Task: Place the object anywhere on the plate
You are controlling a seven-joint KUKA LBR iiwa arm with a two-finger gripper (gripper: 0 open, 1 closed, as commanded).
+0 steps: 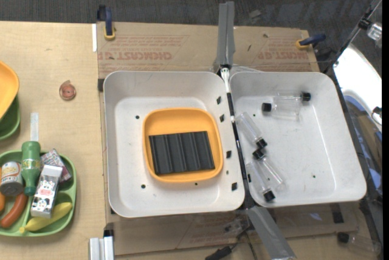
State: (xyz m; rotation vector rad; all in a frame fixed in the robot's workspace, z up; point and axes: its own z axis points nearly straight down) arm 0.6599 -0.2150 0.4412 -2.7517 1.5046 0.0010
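Observation:
An orange plate (181,120) lies in the middle of the left white bin (121,131). A dark grey ribbed rectangular block (182,152) rests flat on the plate, covering its nearer half. In the right white bin (328,149) lie several clear plastic tubes with black caps. One tube (285,104) is near the far wall. Others (250,130) (267,172) lie along the bin's left side.
A green tray (61,219) of toy food and a small bottle stands at the bench's left front, with an orange bowl (6,92) behind it. A small pink disc (67,90) lies on the wood. Clamps (107,22) (310,41) hold the cardboard behind the bins.

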